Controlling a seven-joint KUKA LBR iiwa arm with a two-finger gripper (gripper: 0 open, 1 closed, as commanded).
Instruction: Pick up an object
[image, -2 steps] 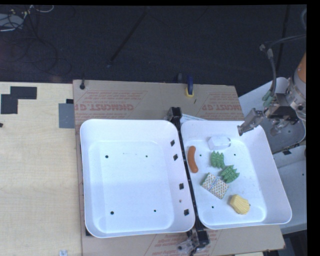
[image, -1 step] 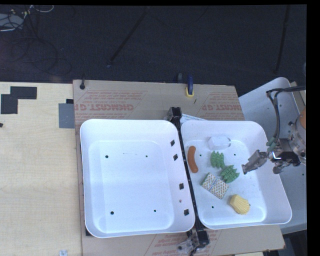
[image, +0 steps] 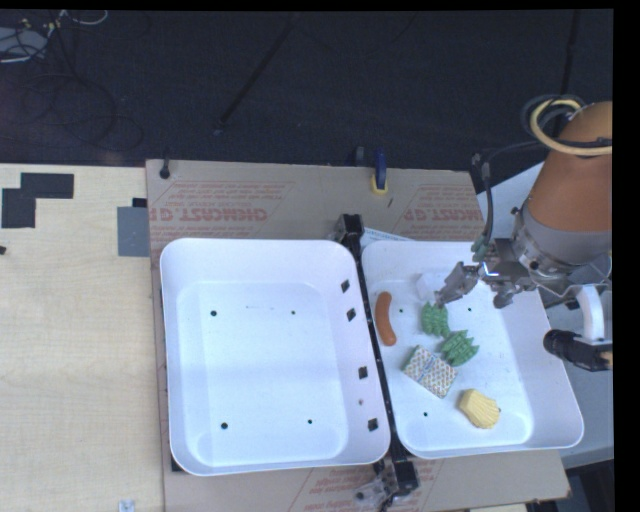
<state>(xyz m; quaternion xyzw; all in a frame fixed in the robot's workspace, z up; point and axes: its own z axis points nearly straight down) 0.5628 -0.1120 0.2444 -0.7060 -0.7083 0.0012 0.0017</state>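
green toys (image: 446, 334) crowd my open, empty gripper (image: 468, 286) at 7 o'clock; sausage (image: 384, 317) near bin (image: 545, 385) edge at 9.

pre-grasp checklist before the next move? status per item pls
1. Gripper over the right bin, the one holding the objects: ok.
2. Nothing seen between the fingers: ok.
3. Nearest target, green piece, in plain sight just below the gripper: ok.
4. Clearance around that target: second green piece and patterned packet lie close: not ok.
5. Orange sausage and yellow piece lie apart from the rest, easier picks: ok.
6. Height of gripper above the bin floor: cannot tell.
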